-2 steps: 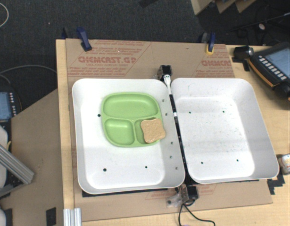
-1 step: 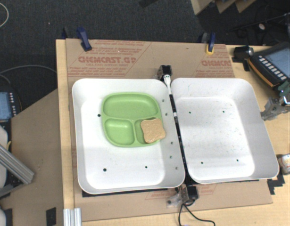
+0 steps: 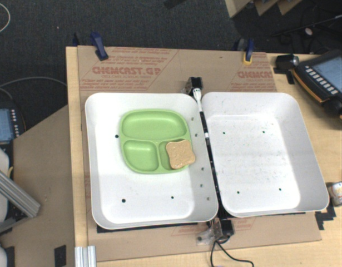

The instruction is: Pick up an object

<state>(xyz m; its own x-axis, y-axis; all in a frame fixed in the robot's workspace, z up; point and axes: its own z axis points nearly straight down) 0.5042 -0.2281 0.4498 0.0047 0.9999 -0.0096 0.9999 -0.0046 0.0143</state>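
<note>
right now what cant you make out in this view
- Underside of the toast slice, camera view: it lies flat in the green divided plate's small right compartment.
- Device at the right edge: cut off by the frame.
- Specks on the right bin floor: too small to identify.

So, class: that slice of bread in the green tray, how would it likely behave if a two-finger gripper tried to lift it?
The bread looks thin and porous, so probably light and easily crushed by a hard pinch. It lies nearly flat in the small lower right compartment of the tray, overlapping the rim, so fingers may struggle to get under it. Being flat, it shouldn't roll.
</note>
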